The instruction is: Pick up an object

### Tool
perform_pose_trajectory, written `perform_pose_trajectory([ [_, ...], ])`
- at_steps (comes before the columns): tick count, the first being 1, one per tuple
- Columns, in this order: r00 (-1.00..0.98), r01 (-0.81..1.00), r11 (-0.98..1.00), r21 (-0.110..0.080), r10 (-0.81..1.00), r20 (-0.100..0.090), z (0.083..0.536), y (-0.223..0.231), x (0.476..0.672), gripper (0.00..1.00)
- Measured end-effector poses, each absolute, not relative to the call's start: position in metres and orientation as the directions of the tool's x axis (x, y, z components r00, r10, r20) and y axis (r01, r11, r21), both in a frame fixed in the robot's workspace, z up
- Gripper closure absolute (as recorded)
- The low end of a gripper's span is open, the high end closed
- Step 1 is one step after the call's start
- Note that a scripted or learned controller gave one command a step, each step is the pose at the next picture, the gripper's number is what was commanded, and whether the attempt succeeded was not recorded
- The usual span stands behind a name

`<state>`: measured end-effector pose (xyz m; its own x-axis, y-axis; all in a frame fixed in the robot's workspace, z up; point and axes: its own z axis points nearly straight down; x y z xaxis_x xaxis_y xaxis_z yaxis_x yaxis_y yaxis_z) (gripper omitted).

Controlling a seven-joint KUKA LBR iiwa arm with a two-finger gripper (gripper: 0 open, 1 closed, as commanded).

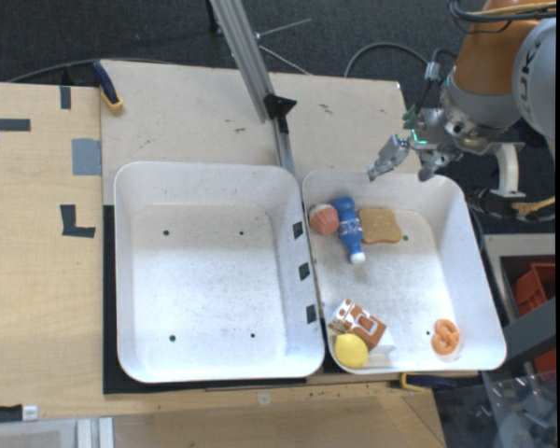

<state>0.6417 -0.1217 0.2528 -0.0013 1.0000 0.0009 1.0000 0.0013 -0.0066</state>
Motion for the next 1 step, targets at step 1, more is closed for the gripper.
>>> perform_pose_trajectory([
  [1,-0.003,1.0,0.003,-0.002,1.0,0.0,0.2559,-0.1218,0.6426,0.0],
])
